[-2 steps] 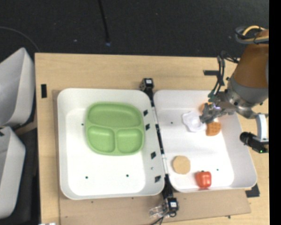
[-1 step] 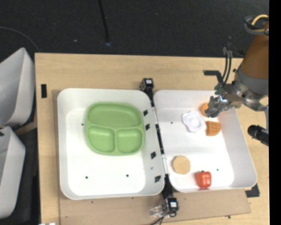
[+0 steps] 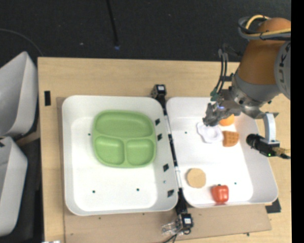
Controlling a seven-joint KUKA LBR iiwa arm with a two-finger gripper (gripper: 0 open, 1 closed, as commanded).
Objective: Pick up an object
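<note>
1. Left white shallow plastic bin (image 3: 76, 186): it carries a green three-compartment plastic tray (image 3: 124, 138), lying flat toward the bin's far edge. Nothing else lies on this bin's floor.
2. Right white shallow plastic bin (image 3: 253, 181): four loose things lie in it. A round tan flat disc (image 3: 196, 178) sits near the near-left corner; a small red pepper-like toy (image 3: 220, 194) sits just right of it, against the near edge.
3. A small white crumpled object (image 3: 209, 133) lies toward the far half of the right bin, with a small orange waffle-like square (image 3: 230, 138) just beside it on its right.
4. A rounded orange object (image 3: 227, 119) lies at the far side of this cluster, partly covered by the gripper.
5. Grey two-finger gripper (image 3: 213, 118): it is low over the white crumpled object and the rounded orange object, near the far edge of the right bin. How wide the claw stands cannot be told here.
6. Progress, as judged: the approach is done; no object is seen lifted or held, so grasp and lift remain.
</note>
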